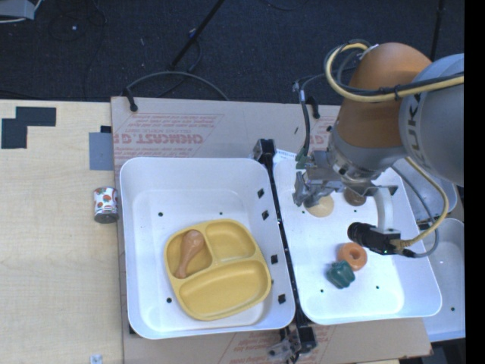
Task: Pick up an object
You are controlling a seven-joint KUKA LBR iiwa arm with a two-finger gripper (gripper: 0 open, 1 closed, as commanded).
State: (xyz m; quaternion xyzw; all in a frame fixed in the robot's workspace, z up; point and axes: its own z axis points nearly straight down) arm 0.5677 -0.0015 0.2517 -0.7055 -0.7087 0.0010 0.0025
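Hand (311, 194) touching round, flat, cream disc (323, 206).

Two white bins (144, 203); a yellow divided plate (227, 279) holding a tan drumstick (189, 252); an orange ring (353, 256); a teal block (340, 274); a red-spotted white can (105, 204).

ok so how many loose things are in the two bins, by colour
yellow: 1, divided tray
tan: 2, drumstick and round piece
orange: 1, ring
teal: 1, small piece
total: 5
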